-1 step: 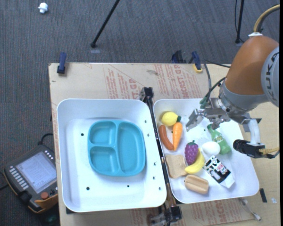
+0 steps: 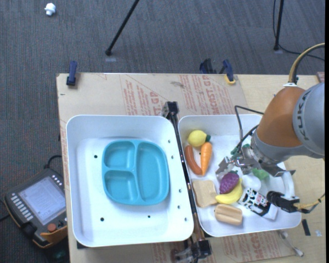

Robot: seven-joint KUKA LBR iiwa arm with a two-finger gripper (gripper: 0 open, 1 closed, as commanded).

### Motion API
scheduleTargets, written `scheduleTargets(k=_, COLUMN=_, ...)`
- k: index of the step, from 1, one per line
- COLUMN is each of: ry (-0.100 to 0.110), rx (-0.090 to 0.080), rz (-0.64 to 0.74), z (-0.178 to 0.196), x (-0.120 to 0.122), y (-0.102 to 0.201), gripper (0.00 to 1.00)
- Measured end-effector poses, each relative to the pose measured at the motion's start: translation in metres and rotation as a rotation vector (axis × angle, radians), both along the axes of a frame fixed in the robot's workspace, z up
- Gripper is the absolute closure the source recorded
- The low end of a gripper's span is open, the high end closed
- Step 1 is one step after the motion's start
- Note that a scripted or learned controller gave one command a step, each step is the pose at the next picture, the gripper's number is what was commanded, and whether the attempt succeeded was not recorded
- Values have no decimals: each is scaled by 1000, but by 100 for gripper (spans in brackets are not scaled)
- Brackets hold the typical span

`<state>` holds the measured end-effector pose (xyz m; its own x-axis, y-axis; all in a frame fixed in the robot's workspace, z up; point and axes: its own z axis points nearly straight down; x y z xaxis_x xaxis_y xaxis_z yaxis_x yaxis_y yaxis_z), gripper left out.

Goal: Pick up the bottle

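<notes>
1. The bread roll (image 2: 228, 214) lies at the right bin's (image 2: 208, 230) near edge.
2. The bottle (image 2: 259, 201), just right of the roll, has its long axis running left-right and its cap end hidden.
3. The jaws' (image 2: 236, 162) spread cannot be told above the purple grapes (image 2: 228, 182).

Two white bins sit on the counter (image 2: 131, 92): the left bin (image 2: 77, 201) holds one blue divided plate (image 2: 135, 172). The right bin (image 2: 219, 122) holds one lemon (image 2: 197, 138), one carrot (image 2: 206, 156), one sausage (image 2: 193, 160), one bread slice (image 2: 204, 193), one banana (image 2: 230, 195), one purple grape bunch (image 2: 228, 182), one bread roll (image 2: 228, 214) and one cow-patterned carton (image 2: 256, 201).
</notes>
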<state>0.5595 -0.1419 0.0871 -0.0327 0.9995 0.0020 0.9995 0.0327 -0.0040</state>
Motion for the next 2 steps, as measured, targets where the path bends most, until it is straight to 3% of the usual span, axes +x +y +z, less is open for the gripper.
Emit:
scheduleTargets(k=1, ry=0, rx=2, rz=-3, z=10, x=1, y=0, gripper=100)
scheduleTargets(k=2, ry=-4, rx=-1, rz=100, z=149, x=-36, y=77, gripper=100)
